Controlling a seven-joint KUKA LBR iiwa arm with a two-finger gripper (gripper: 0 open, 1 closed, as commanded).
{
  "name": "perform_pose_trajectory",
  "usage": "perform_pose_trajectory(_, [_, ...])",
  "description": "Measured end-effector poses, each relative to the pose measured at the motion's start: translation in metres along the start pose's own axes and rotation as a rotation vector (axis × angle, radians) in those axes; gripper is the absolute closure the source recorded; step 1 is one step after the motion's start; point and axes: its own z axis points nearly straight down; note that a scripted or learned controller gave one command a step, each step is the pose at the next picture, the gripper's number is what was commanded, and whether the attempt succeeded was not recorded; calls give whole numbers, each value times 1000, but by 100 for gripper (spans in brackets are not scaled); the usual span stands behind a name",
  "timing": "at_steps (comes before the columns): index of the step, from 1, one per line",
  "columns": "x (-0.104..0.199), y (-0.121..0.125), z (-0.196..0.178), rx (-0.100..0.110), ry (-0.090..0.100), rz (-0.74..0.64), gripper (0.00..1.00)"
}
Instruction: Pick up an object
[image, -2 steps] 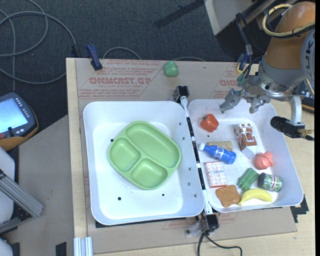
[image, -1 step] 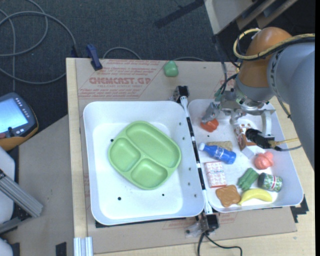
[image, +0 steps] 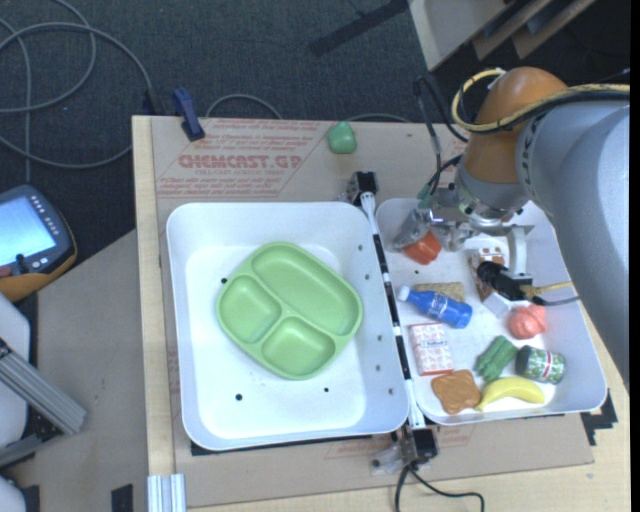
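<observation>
Orange-red object (image: 424, 247), near the right bin's (image: 590, 395) back-left corner, sits under my gripper (image: 432, 222), whose grip state I cannot tell; crowding the wall may cause a miss.

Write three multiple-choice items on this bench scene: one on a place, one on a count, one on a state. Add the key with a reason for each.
1. Where does the light green divided plastic tray lie?
A. in the left white bin
B. in the right white bin
C. on the bare bench board

2. How many compartments does that tray have?
A. two
B. three
C. five

3. How does the blue plastic bottle with a white cap rest?
A. upright
B. on its side
C. on the tray

Key: 1 A, the tray sits in the middle of the left bin's floor. 2 B, one long compartment and two smaller ones show. 3 B, it lies flat in the right bin, cap pointing left, near the yellow banana and other small items.
</observation>
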Motion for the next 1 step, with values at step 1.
perform_pose_trajectory(1, [0, 1, -13, -6, -2, -1, 100])
